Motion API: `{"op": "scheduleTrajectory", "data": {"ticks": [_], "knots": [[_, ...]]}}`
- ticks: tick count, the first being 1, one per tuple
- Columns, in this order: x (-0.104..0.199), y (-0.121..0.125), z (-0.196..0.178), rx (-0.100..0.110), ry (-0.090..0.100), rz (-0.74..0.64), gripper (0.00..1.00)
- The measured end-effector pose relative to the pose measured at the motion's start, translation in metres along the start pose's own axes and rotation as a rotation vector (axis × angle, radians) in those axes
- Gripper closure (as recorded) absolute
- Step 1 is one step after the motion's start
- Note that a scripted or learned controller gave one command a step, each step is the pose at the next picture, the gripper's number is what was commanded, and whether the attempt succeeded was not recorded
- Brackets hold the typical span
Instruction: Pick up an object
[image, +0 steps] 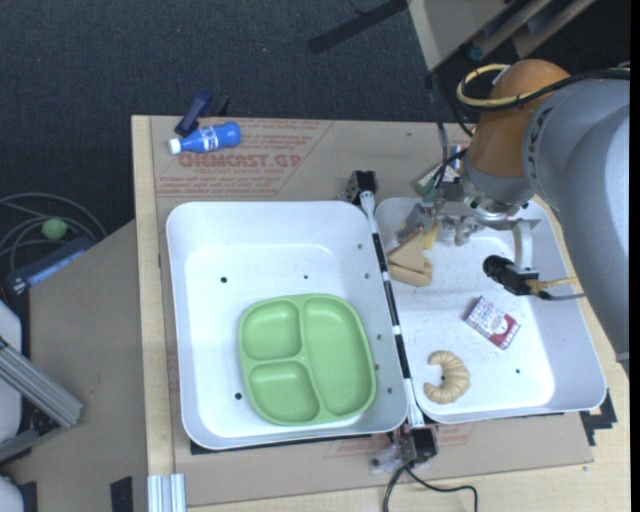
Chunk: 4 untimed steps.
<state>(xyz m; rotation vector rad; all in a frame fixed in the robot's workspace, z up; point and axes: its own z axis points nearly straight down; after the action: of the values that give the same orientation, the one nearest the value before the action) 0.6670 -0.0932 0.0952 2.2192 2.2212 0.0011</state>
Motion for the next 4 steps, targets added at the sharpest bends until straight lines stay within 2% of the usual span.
{"op": "scheduleTrajectory", "data": {"ticks": [3,4], "knots": [[0.002,0.0,0.01,0.002,0.001,0.0,0.0],[0.001,-0.001,0.0,0.004,0.001,0.0,1.0]]}}
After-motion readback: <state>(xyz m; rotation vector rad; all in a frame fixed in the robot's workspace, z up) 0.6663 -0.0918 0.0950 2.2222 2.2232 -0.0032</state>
